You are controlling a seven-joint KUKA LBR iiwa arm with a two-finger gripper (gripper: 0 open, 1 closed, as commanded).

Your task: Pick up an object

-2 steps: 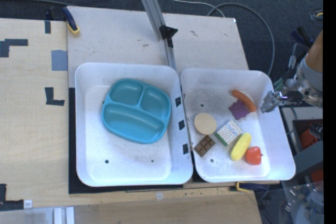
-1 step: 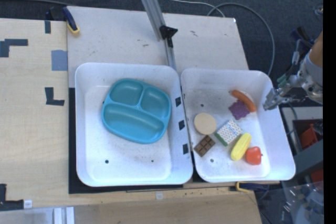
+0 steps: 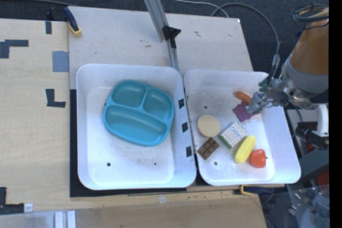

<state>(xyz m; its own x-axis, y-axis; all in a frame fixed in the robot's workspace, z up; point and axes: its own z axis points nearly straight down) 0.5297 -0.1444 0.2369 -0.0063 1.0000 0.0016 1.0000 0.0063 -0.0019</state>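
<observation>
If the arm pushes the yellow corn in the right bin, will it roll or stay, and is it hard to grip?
The yellow corn looks rounded and elongated, so it would probably roll sideways when pushed. Its surface seems smooth like plastic, so it may slip in a pinch. It lies close beside the red tomato and the checkered block, which might stop it or get nudged.

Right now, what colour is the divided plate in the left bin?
Light blue plate, seen in the camera view.

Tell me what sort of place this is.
Probably a robotics lab bench: two white bins side by side, toy food such as a corn cob, a robot arm and loose cables.
</observation>
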